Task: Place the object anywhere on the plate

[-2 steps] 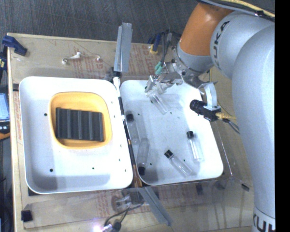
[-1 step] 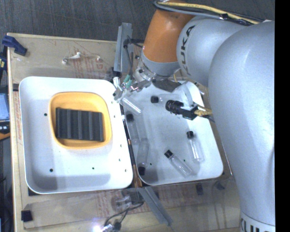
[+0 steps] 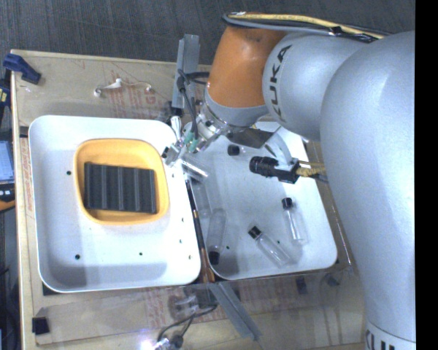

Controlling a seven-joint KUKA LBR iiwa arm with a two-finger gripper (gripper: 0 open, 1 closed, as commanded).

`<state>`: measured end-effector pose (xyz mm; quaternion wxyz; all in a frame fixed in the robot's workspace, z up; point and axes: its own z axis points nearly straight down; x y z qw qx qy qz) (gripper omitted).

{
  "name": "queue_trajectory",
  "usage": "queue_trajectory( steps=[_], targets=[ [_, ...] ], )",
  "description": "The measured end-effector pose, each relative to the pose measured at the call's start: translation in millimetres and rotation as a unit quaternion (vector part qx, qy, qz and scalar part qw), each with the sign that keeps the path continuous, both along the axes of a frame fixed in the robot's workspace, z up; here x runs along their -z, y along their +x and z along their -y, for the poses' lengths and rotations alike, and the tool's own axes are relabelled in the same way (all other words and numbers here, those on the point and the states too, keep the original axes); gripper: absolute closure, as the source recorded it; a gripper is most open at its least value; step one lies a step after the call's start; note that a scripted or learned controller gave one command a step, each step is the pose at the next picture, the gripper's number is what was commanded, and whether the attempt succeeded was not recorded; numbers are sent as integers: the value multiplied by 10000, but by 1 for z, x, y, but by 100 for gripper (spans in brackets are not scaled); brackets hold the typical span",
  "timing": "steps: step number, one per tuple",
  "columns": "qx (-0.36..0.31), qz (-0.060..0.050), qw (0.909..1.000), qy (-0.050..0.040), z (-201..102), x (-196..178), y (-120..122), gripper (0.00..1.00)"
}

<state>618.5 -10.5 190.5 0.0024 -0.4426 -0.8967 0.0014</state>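
The big grey arm with the orange band (image 3: 314, 86) hangs over much of the right-hand shallow white bin (image 3: 241, 195), and its gripper (image 3: 181, 150) sits right over the seam where that bin meets the left-hand shallow white bin (image 3: 44, 195). The view is too cluttered there to tell whether the gripper is open or closed, and nothing can be made out held in it.

The main risk, as I judge it, is the two raised rims directly beneath the gripper. A low sideways move could catch them, or a piece let go here could land on the seam and slide back into the right bin. An empty-handed trip to the plate is the other likely failure.

The rounded yellow plate (image 3: 120, 149) with its dark ribbed insert (image 3: 120, 188) lies to the far side of the gripper, near it but apart, in the left bin. It has bare white floor around it, so there is free room to come down.

The likely task pieces, three clear vials with black caps (image 3: 271, 246) (image 3: 293, 223) (image 3: 216, 232), lie back on the arm's side of the gripper. One is close along the dividing wall, which would cramp a grasp, and the other two are apart from the walls. A small black bit (image 3: 233, 150) lies just behind the gripper.
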Motion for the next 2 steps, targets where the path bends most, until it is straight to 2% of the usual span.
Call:
queue_trajectory(
  steps=[1, 2],
  targets=[
    [-1401, 2, 9901, 7, -13, 0, -13, 100],
    [-1397, 4, 9902, 6, -13, 0, -13, 0]
  ],
)
